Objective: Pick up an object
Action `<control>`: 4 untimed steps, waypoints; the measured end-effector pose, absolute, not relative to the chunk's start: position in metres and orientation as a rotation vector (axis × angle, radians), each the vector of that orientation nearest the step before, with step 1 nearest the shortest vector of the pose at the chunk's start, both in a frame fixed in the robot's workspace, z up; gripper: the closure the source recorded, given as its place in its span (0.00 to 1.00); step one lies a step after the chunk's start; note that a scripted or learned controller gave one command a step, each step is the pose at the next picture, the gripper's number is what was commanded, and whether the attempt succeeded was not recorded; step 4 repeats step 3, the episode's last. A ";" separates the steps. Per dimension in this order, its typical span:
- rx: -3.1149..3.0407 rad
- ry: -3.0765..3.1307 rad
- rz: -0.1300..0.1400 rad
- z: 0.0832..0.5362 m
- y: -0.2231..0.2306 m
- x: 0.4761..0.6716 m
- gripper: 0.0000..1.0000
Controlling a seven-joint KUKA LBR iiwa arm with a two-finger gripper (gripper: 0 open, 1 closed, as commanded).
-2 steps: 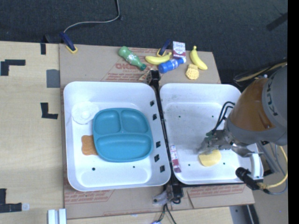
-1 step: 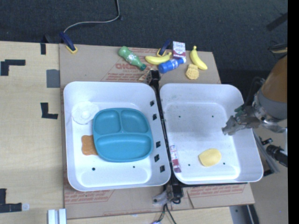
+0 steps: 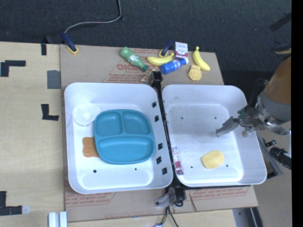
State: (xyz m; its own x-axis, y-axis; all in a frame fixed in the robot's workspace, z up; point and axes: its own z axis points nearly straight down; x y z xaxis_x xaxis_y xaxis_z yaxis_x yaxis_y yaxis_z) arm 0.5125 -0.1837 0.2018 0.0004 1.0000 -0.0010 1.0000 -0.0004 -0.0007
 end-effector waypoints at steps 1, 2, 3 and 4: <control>2.223 2.225 -0.002 0.113 -0.158 0.492 0.00; 2.214 2.220 0.009 0.087 -0.118 0.487 0.00; 2.219 2.219 -0.001 0.175 -0.184 0.567 0.00; 2.219 2.219 -0.001 0.175 -0.184 0.567 0.00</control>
